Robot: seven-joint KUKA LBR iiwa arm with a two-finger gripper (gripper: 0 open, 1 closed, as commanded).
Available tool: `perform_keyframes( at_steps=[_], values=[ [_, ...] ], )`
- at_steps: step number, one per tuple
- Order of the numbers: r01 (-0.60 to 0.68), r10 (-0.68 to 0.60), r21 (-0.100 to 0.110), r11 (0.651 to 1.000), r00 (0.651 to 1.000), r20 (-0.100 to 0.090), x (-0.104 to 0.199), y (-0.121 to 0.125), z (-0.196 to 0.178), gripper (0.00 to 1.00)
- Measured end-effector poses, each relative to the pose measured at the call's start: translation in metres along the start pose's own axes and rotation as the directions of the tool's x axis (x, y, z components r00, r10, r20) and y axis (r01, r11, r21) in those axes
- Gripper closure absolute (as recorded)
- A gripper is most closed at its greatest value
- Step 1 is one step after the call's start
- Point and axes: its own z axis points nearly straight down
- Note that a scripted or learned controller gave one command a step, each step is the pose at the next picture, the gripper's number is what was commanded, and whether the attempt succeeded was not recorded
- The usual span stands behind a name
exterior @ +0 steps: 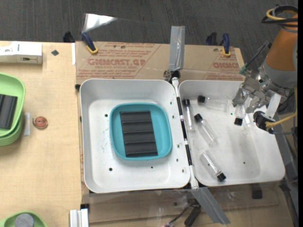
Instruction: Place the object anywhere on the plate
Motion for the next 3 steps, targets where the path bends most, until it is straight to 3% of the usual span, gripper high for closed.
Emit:
perform_keyframes(
  at_steps=[1, 2, 3],
  values=[
    [0.000, 0.000, 0.000, 1.000, 1.000, 0.000, 0.000, 0.000, 0.000, 0.00],
    [0.001, -0.001, 0.002, 1.000, 1.000, 0.003, -0.001, 0.000, -0.008, 1.00],
    [0.226, -0.226, -0.002, 0.974, 0.974, -0.001, 0.023, -0.067, -0.023, 1.00]
  ],
)
